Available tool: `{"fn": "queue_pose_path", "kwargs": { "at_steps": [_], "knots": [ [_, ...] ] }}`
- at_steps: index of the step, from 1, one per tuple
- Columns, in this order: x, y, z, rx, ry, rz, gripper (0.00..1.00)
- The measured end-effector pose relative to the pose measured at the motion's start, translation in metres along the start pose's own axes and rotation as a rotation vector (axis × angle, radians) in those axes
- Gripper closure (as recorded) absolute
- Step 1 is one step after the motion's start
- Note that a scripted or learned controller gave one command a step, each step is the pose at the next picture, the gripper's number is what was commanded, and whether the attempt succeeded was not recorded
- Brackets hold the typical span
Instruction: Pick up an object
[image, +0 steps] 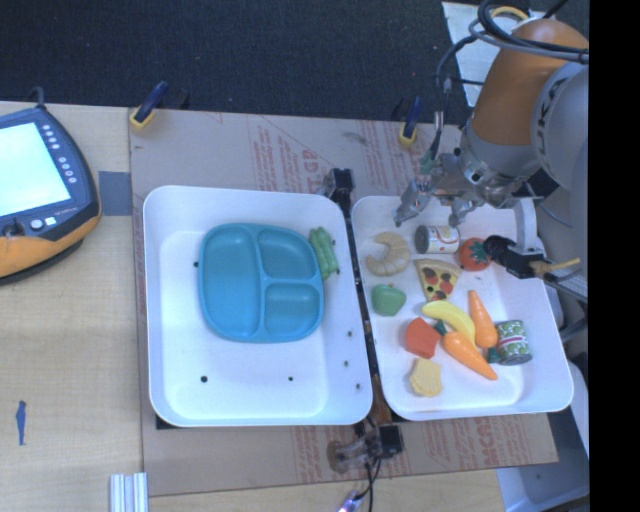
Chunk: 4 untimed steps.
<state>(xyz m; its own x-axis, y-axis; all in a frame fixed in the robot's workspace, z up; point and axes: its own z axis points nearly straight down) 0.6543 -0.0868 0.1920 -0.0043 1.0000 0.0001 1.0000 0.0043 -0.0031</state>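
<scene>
My gripper (432, 208) hangs over the far end of the right bin (545, 395), its two fingers spread apart with nothing between them. Just below it lie a small can (438, 238) on its side and a tan croissant (388, 254). Further toward the front sit a pizza slice (436, 279), a red tomato (474, 254), a green pepper (388, 298), a banana (450, 317), two carrots (468, 354), a red piece (421, 338), a tan cookie-like piece (425, 377) and a green-striped can (512, 342).
The left bin (170, 390) holds a blue divided plate (262, 281) and a green pea pod (324, 252) by its right wall. A tablet-like pendant (40, 185) lies at the far left of the bench. Clamps sit at the board's far edge.
</scene>
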Motion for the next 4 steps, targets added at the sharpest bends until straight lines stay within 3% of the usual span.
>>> {"fn": "queue_pose_path", "kwargs": {
  "at_steps": [1, 2, 3, 4],
  "knots": [
    [-0.025, 0.004, 0.080, -0.012, -0.005, 0.000, 0.00],
    [-0.027, 0.005, 0.066, -0.013, -0.008, -0.003, 1.00],
    [-0.027, 0.005, 0.067, -0.012, -0.007, -0.003, 0.00],
    [-0.031, 0.006, 0.079, -0.013, -0.008, 0.000, 0.00]
  ]
}}
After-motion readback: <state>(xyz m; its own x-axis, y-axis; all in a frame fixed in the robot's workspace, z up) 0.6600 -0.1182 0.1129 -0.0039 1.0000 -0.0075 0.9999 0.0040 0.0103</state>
